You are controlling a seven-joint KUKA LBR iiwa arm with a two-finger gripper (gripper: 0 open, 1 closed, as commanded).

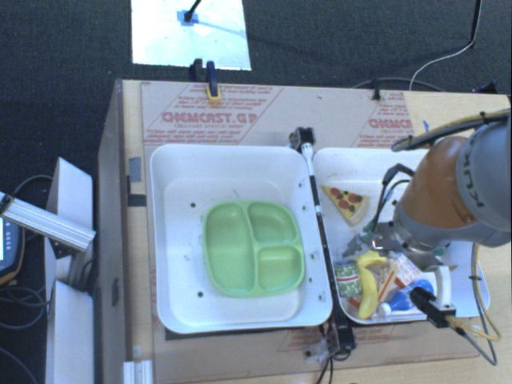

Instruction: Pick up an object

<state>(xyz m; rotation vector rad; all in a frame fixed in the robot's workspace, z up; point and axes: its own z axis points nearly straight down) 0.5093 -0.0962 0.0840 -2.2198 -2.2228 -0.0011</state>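
One camera hangs high above the table, looking down at a slight slant. It stands far enough back to take in both bins, the left bin and the right bin, plus dark floor beyond. The arm enters from the right.

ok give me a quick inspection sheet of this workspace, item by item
surface: bench bearing left bin and right bin
job's things: pizza slice toy, banana, small can in the right bin
clutter: green divided tray in the left bin
grippers: gripper low over the right bin's pile
cables: black cable on the floor behind the bench
surroundings: dark carpet, white sheet
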